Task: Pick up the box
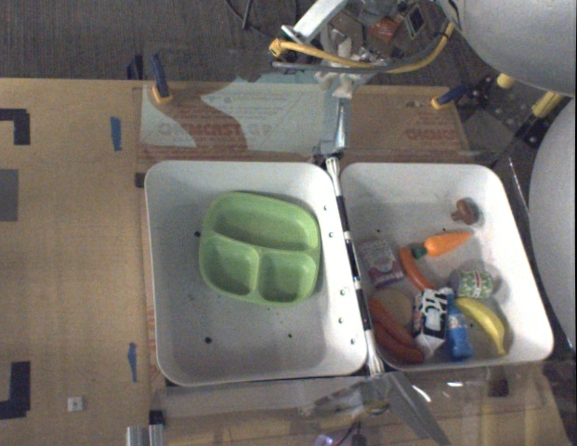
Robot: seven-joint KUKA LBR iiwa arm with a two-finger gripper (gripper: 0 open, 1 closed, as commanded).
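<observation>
The hand [342, 84] sits above the far edge of the counter [74, 249], beyond both bins and well clear of their contents. Whether it is open or closed cannot be determined from this view; nothing is seen between its tips.

The box [379, 261], a small pinkish carton, lies flat in the right bin [413, 179], close to the wall shared with the left bin [177, 342].

Probable failure causes:
- Wall clearance. The box lies near the dividing wall; a descending hand may strike the rim.
- Crowding. A carrot [446, 243] and an orange sausage-shaped item [414, 269] lie just beside the box. A slightly offset descent may grip or push these instead.
- Low profile. The box lies flat, so a shallow descent may close above it.

The green divided plate [260, 247] in the left bin is not involved.
</observation>
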